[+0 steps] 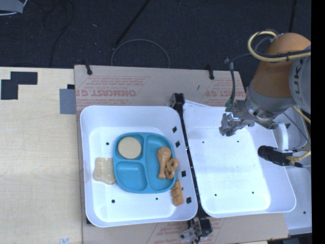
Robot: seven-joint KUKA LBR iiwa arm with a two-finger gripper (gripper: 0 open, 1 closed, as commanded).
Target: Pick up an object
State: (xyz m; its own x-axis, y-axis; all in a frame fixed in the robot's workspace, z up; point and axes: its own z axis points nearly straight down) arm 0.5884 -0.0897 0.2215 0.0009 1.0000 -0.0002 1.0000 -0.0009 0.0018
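Note:
A blue sectioned plate point(133, 177) lies in the left bin point(96, 121). A round tan cookie point(129, 147) rests in its upper left section. A tan pretzel-like piece point(166, 162) lies in the plate's right section. A pale bread slice point(104, 170) sits on the bin floor just left of the plate. A small brown piece point(176, 193) lies by the plate's lower right corner. My gripper point(229, 126) hangs over the upper part of the right bin point(233, 197), well away from all these objects, with nothing visible between its fingers.
A black divider clamp point(185, 151) runs between the two bins. A black cylindrical part point(274, 155) of the arm's fittings sticks out over the right bin's right edge. Cardboard point(127, 88) lies under both bins, and a wooden bench top point(35, 156) spreads to the left.

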